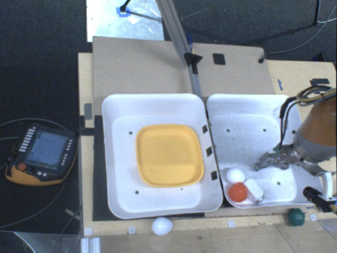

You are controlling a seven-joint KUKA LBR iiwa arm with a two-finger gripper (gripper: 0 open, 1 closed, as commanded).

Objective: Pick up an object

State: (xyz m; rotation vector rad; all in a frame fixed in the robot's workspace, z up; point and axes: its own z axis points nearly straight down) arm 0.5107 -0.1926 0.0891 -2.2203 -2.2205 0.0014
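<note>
Looking down, you see two shallow white bins on the counter (pixel 142 57). The left bin (pixel 118 141) holds one square yellow plate (pixel 170 155), smooth and round-cornered. The right bin (pixel 247 120) holds three things clustered at its near-left corner: one white egg (pixel 235 175), one red ball (pixel 238 192), one white block (pixel 254 189). The pincer (pixel 261 164) hangs above that bin, right of the egg; whether it is parted you cannot tell.

Overhead slanted view of both bins (pixel 158 107)

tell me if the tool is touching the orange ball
Apart. The camera view shows bare white bin floor between the tool and the orange ball.
</note>
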